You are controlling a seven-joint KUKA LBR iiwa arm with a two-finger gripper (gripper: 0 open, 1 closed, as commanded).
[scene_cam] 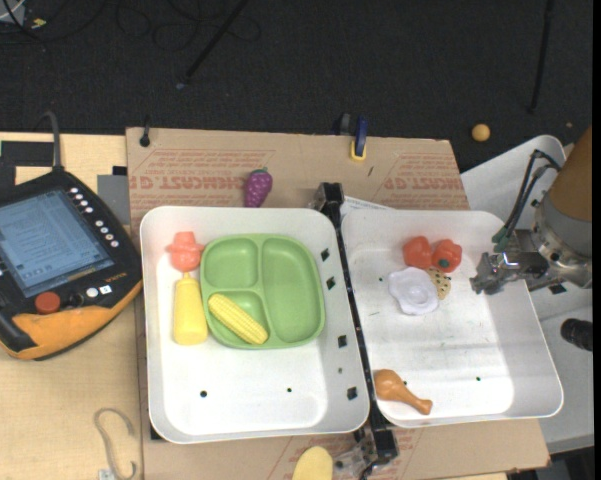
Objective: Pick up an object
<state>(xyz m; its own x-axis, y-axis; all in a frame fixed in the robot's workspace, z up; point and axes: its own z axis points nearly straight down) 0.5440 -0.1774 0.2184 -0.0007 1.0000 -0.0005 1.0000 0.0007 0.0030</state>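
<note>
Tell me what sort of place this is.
Probably a robotics lab test bench: two white bins hold toy food such as a plastic corn cob, a teach pendant lies beside them, and cables trail across dark carpet behind.

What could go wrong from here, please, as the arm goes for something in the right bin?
1. The red toy, white piece and small die lie bunched together, so the gripper may nudge neighbours or catch two.
2. The chicken leg lies close to the right bin's front wall, leaving little room.
</note>
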